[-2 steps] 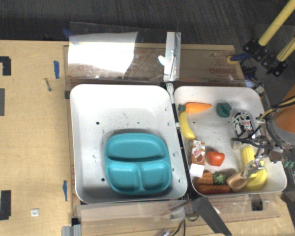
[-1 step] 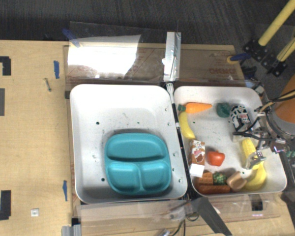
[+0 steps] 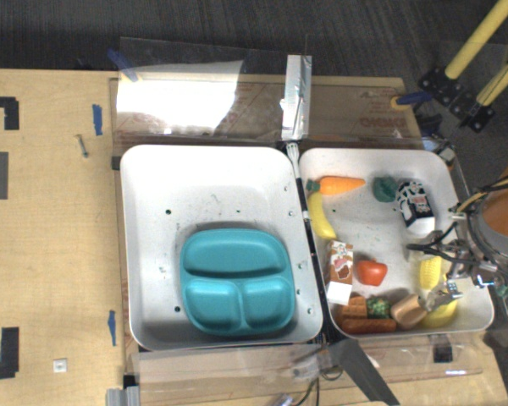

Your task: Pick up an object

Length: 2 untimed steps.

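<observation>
While the end effector (image 3: pixel 447 288) hangs low over the right bin (image 3: pixel 381 161), its finger state cannot be told. Near it lie a corn cob (image 3: pixel 429 271) and a lemon (image 3: pixel 443 311), likely targets. A teal tray (image 3: pixel 236 280) fills the left bin (image 3: pixel 203 172).

light is bright and even, from overhead. the strongest glare sits far to the upper left of the gripper (image 3: pixel 447 288), on the clear plastic sheet (image 3: pixel 179 100) behind the left bin (image 3: pixel 144 227), washed nearly white. the teal tray (image 3: pixel 236 279) well left of the gripper casts a soft shadow toward the bin's near wall. the gripper itself looks slightly blurred, its fine parts hard to read. the right bin (image 3: pixel 364 214) floor is evenly lit.
</observation>
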Available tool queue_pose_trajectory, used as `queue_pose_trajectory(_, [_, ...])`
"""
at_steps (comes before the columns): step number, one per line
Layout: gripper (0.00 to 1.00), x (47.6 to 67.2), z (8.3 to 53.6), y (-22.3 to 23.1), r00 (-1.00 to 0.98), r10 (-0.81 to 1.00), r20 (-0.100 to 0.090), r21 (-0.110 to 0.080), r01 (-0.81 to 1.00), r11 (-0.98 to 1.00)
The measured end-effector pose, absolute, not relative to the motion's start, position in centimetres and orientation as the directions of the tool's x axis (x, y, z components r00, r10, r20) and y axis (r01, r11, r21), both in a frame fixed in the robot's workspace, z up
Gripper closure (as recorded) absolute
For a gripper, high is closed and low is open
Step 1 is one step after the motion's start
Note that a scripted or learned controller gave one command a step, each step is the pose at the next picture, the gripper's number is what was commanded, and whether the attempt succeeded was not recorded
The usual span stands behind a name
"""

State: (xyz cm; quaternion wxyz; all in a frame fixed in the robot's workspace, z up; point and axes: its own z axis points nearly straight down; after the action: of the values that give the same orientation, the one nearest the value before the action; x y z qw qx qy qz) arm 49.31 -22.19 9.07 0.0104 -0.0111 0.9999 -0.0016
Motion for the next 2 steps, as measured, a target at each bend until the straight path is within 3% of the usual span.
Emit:
queue_pose_trajectory(1, [1.0, 49.5, 10.1, -22.1, -0.999, -0.026, -0.023, -0.006, -0.025, 1.0])
queue_pose_trajectory(2, [1.0, 51.3, 26.4, -22.5, -1.0, -0.015, -0.015, -0.006, -0.015, 1.0])
